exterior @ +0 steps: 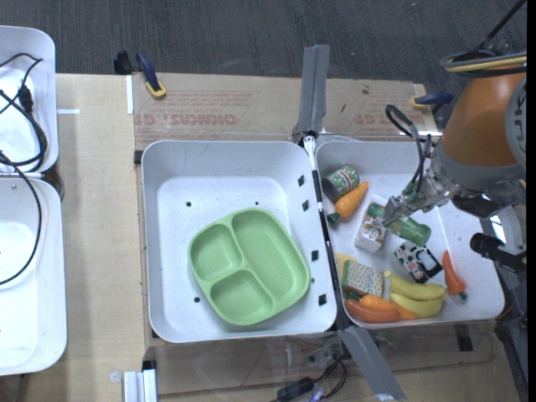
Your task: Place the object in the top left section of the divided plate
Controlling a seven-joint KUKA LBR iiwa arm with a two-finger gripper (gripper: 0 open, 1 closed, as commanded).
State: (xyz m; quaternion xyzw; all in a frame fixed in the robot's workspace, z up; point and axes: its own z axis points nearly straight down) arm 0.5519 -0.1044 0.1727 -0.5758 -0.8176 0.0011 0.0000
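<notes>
The bench (92,224) is a light wood surface spanning the frame below a dark carpeted floor (251,15). Two shallow white bins rest on it side by side: the left bin (167,308) at centre frame, the right bin (494,300) at right, touching along a shared edge. A brown cardboard sheet (226,107) lies flat behind them. A blue-handled clamp (149,75) sits at the upper left of the bench. White trays (25,308) with black cables (21,141) occupy the left edge.

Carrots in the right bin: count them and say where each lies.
3: one carrot beside the green can, one along the near wall by the bananas, one at the right; more may be hidden.
</notes>
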